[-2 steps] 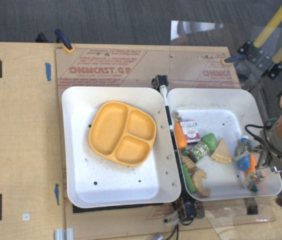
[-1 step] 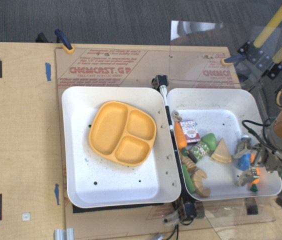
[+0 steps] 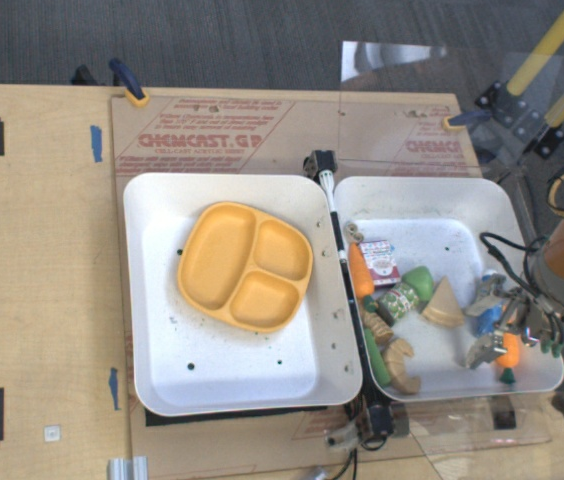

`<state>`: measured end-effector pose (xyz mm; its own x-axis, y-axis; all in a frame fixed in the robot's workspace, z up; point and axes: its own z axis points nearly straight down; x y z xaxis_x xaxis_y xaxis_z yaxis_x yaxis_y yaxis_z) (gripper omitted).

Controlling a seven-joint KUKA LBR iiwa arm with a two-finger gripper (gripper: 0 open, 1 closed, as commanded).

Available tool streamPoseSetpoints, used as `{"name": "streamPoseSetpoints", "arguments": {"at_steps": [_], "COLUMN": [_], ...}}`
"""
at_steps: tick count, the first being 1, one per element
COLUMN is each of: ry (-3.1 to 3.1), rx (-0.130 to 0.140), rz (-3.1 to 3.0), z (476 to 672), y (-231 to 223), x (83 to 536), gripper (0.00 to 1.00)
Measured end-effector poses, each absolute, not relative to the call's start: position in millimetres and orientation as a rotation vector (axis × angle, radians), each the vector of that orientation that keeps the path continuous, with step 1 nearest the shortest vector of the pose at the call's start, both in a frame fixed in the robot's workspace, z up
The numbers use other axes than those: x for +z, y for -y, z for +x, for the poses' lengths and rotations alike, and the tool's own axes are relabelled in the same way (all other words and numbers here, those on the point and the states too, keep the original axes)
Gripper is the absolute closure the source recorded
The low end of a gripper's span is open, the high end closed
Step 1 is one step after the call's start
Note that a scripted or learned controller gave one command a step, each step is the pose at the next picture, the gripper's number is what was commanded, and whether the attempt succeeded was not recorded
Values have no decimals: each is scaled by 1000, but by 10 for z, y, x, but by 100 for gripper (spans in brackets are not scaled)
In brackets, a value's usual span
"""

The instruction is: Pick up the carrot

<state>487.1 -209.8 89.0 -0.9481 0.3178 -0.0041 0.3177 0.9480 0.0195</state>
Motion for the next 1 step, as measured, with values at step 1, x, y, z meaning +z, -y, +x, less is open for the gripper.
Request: {"name": "streamPoseSetpoints", "arguments": {"at_steps": [1], "ry": [-3113], "rx": [0], "rz": [-284], "z": [4856], "y": [2205], "x": [895], "gripper": [0]}}
